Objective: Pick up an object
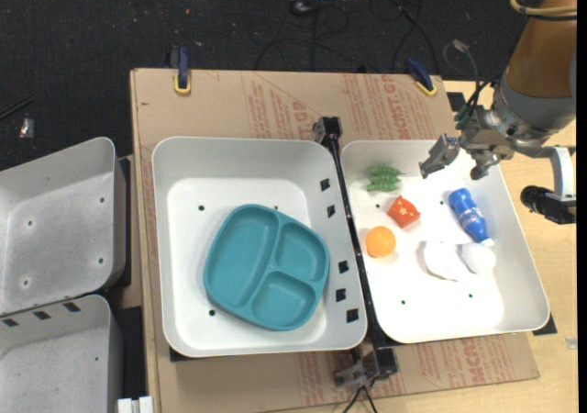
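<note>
My gripper [459, 161] hangs open above the far part of the right bin [523, 310], its two dark fingers spread with nothing between them. Just below it lies a blue bottle [468, 214] with a white cap. To the left of the bottle sit a red block [404, 211], an orange ball [380, 241] and a green leafy piece [383, 179]. A white object [457, 260] rests in front of the bottle.
The left bin [174, 182] holds a teal divided plate [266, 266]. A black divider [347, 237] runs between the two bins. Grey panels [55, 209] lie off the bench at the left. Blue and yellow clamps [182, 72] hold the far edge of the board.
</note>
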Available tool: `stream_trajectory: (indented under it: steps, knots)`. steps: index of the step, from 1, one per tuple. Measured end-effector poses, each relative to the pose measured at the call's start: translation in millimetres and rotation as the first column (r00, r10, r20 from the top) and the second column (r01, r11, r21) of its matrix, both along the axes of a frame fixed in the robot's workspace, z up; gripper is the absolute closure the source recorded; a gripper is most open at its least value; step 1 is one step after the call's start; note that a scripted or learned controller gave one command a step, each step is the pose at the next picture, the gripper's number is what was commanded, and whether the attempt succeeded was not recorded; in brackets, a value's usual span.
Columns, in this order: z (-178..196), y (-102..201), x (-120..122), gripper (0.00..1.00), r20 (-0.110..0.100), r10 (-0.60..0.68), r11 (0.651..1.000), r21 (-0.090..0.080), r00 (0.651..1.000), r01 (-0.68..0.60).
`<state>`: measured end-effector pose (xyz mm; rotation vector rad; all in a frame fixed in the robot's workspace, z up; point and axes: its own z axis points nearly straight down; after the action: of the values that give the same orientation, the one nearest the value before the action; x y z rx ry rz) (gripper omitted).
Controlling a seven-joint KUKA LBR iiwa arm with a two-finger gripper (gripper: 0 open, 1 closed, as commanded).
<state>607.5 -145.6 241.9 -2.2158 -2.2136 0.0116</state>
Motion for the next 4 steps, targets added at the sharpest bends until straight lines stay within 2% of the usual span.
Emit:
stream_trajectory:
  steps: [1, 3, 4]
  knots:
    - [7, 0, 2, 0.00, 0.012, 0.002, 1.000, -0.002, 1.000, -0.002]
    - [-85, 11, 1, 0.00, 0.009, 0.003, 1.000, -0.001, 1.000, -0.003]
    - [-142, 17, 9, 0.00, 0.011, 0.004, 1.000, -0.001, 1.000, -0.004]
